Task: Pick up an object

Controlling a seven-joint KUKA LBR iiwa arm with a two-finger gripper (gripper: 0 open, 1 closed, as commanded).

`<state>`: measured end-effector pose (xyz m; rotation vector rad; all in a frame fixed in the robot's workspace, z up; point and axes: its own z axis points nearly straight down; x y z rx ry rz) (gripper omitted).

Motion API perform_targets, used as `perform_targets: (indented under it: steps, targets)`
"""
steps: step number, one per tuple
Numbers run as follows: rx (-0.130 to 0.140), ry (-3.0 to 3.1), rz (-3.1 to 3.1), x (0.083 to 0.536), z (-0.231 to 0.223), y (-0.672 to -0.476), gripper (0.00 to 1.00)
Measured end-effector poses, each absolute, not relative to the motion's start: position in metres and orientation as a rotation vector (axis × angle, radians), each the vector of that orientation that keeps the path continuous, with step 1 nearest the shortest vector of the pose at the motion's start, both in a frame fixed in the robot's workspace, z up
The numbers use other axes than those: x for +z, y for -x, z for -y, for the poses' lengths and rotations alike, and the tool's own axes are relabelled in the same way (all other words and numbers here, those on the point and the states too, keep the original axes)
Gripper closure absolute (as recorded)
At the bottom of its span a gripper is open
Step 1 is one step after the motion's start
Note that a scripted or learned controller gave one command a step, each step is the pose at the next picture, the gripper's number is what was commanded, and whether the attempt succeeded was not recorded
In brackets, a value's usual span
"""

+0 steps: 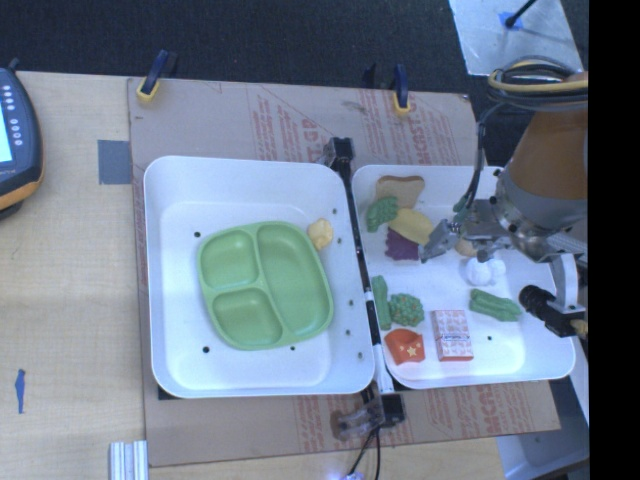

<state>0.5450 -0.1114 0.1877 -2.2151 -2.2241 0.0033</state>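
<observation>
My gripper [446, 240] hangs over the right bin [555, 368], on the grey arm with the orange band [548, 158]. It sits just right of a purple and yellow toy food piece [408, 235]. A small white object [487, 269] lies right below the wrist. Around them lie a slice of toast [400, 187], a green leafy piece [380, 212], a green broccoli piece [406, 309], a thin green stick [380, 301], a red piece [404, 346], a red and white box [452, 334] and a green pickle [495, 305]. Nothing shows held in the gripper.
The left bin [170, 358] holds a green divided plate [265, 284] and a small pale yellow piece [320, 233] by its right wall. A black clamp rail [356, 258] runs between the bins. A handheld pendant [15, 138] lies at the far left of the bench.
</observation>
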Motion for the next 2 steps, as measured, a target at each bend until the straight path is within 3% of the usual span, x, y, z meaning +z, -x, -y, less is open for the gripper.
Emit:
perform_targets:
  steps: [1, 2]
  targets:
    - [0.01, 2.202, 2.225, 0.091, 0.105, -0.658, 0.0]
    - [0.011, 2.213, 2.218, 0.091, 0.099, -0.585, 0.0]
